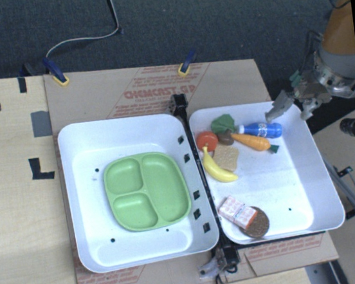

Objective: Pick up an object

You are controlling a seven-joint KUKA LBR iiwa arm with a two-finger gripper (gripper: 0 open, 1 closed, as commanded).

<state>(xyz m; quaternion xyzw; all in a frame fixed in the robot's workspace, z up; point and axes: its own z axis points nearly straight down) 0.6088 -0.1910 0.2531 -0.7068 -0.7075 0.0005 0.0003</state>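
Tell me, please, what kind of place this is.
Probably a robotics lab bench set up for grasping trials, not a kitchen. Two white bins sit clamped on cardboard, toy food such as a banana lies in the right one, and an arm reaches in.

The jaws hover at the far right rim of the right bin point(315, 152), one grey finger point(279, 106) slanting down toward the blue bottle point(261, 129) just beneath it. Just beyond the bottle lie the carrot point(255, 141), a green broccoli piece point(223, 123), tomato point(207, 140), bread slice point(226, 158) and banana point(218, 169). Well away, a pink packet point(236, 211) rests on a brown cookie point(255, 222). The left bin point(79, 183), farthest off, holds a green divided plate point(147, 191).
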